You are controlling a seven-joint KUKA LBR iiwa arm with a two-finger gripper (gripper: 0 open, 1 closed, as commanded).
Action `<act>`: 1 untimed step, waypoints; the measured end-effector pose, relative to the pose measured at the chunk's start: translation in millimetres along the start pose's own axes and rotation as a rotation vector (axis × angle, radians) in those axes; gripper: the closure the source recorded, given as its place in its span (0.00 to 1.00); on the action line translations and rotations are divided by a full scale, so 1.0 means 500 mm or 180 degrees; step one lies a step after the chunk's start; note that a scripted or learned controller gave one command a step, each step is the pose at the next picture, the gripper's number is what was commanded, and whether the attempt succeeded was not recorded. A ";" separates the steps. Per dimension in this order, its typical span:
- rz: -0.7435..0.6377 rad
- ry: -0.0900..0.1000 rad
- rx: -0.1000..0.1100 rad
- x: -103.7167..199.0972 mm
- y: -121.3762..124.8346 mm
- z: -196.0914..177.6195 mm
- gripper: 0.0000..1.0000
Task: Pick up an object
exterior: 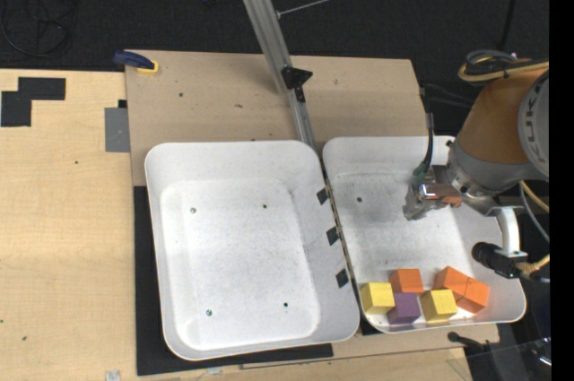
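— Fingers [420,202] first: can you see whether they're spread or closed?

— Can't tell from here. They point down over the bare floor of the right bin [377,157], and I see nothing between them.

— So where's something to pick?

— All the blocks [421,294] are huddled at the near end of that bin: two yellow, one purple, three orange. They're well apart from where the tip hangs now.

— Then it has to come toward us.

— Yes, and I'd say choose carefully. The blocks touch or nearly touch, so dropping into the middle would likely shove the neighbours. The yellow block [378,295] at the left end of the row looks the easiest to me, since it has open floor on its left and far sides. Go straight down, one side in that free space, and close across flat faces.

— And the arm [502,137] itself?

— It reaches in from the right over the bin's far corner, the orange band high above the wrist, which is bent down toward the bin. The left bin [179,164] sits beside it on the table [72,191].
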State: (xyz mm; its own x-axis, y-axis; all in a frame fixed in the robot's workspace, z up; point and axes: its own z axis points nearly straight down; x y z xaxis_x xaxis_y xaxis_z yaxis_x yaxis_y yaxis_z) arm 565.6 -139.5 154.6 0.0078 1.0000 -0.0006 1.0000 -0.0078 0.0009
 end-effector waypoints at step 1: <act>-0.0037 0.0001 -0.0003 -0.004 0.007 -0.085 1.00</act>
State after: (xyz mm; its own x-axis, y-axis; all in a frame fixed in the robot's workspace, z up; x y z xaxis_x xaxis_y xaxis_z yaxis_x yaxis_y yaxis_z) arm 568.9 -141.3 197.0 -0.0037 1.0000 -0.0004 1.0000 0.0037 0.0018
